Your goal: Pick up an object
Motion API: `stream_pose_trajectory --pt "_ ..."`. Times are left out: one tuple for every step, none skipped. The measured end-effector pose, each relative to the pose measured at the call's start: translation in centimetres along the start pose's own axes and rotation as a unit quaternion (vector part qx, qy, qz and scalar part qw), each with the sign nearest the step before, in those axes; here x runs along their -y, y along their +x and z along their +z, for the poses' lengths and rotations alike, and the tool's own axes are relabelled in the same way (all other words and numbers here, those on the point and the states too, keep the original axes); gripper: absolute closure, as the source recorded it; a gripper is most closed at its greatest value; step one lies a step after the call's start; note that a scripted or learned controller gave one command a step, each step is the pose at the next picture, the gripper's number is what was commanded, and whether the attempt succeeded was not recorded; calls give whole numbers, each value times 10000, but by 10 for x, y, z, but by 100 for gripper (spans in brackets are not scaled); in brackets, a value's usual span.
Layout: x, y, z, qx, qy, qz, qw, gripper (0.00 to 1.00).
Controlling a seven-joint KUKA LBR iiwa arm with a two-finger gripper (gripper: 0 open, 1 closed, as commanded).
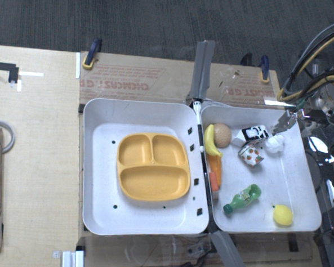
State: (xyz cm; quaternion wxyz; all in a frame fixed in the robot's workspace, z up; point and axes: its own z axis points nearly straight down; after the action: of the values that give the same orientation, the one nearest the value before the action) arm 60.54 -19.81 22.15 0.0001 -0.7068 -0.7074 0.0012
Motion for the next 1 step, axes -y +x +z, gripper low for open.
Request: stream_pose_trajectory --pt "-19 -1 102 26 -67 -23 10000 0"
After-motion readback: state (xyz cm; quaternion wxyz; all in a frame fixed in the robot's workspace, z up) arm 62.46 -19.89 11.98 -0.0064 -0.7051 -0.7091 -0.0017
